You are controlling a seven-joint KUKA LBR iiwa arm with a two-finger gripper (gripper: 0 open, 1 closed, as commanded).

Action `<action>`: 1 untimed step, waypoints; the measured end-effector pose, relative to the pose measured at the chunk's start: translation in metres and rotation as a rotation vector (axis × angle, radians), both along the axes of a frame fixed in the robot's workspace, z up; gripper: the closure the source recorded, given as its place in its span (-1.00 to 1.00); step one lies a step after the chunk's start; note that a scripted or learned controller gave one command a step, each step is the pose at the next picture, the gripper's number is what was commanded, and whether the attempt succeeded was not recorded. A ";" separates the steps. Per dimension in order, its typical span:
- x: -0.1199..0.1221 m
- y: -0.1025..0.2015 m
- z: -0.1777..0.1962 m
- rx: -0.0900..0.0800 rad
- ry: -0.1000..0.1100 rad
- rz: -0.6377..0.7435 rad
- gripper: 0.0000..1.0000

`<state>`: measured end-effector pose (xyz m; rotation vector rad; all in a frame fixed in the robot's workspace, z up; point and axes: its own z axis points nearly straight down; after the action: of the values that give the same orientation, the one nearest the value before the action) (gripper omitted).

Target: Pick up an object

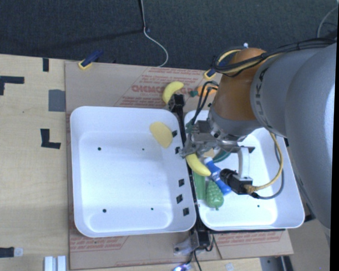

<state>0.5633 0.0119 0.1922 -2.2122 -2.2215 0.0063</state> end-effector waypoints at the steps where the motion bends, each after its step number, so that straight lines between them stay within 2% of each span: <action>1: -0.083 0.025 0.028 0.000 -0.001 -0.002 1.00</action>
<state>0.4801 0.0374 0.2201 -2.2147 -2.2201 0.0057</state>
